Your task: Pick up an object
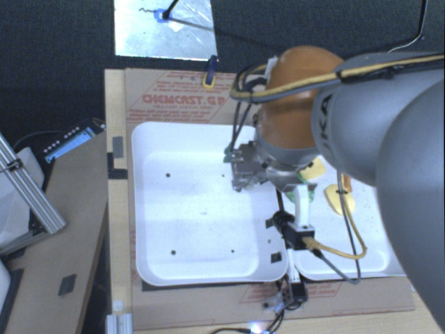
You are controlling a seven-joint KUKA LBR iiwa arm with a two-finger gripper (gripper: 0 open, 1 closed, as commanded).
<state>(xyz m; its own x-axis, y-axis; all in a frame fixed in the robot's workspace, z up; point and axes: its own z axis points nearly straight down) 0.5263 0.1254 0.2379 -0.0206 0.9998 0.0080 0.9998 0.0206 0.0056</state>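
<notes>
My gripper (pixel 239 176) hangs over the right side of the left white bin (pixel 182 214), close to the rim between the two bins. The big grey arm with its orange band covers most of the right bin (pixel 365 259). A yellow, rounded object (pixel 341 201) lies in the right bin, just right of the wrist. A paler yellow piece (pixel 317 168) peeks out from under the orange band, and a small green bit (pixel 310 193) shows beside it. Nothing can be seen held at the gripper.
Both bins rest on a brown cardboard sheet (pixel 177 99). A shiny foil square (pixel 163 19) lies on the dark floor at the back. A wooden bench with metal rails (pixel 31 193) stands at the left.
</notes>
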